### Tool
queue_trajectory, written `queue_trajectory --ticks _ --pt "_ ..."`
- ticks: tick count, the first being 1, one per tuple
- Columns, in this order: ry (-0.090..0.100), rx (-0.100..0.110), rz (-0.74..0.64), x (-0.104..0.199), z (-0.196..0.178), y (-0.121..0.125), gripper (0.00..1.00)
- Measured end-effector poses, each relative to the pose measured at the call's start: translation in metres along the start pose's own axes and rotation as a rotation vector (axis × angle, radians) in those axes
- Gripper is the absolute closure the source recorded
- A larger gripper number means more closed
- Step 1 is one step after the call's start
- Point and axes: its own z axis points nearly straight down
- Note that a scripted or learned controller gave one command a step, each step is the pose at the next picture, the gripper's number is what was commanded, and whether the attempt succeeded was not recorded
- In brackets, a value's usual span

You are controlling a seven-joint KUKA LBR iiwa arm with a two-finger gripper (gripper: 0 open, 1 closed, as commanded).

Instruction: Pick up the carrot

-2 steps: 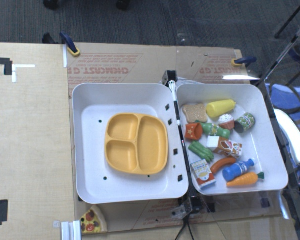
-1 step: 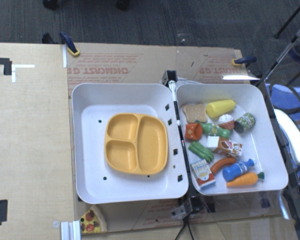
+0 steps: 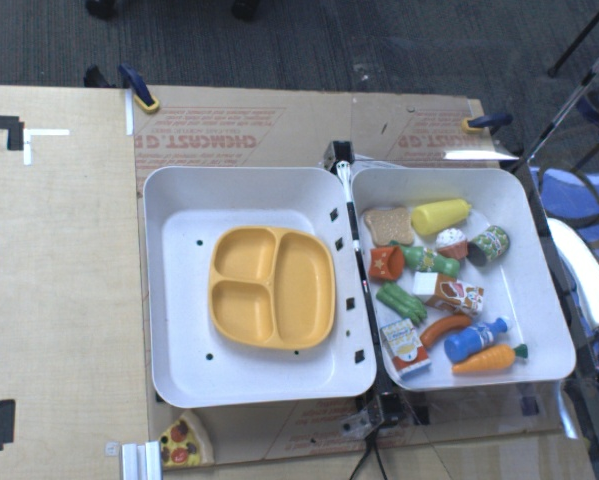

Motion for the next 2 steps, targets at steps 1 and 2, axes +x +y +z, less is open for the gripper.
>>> queue_trajectory --ticks 1,2 --pt "0.000 0.000 0.000 0.0001 0.0001 0.0001 0.00" --pt "-0.004 0.000 -0.002 -0.0008 -0.0085 0.0023 1.00"
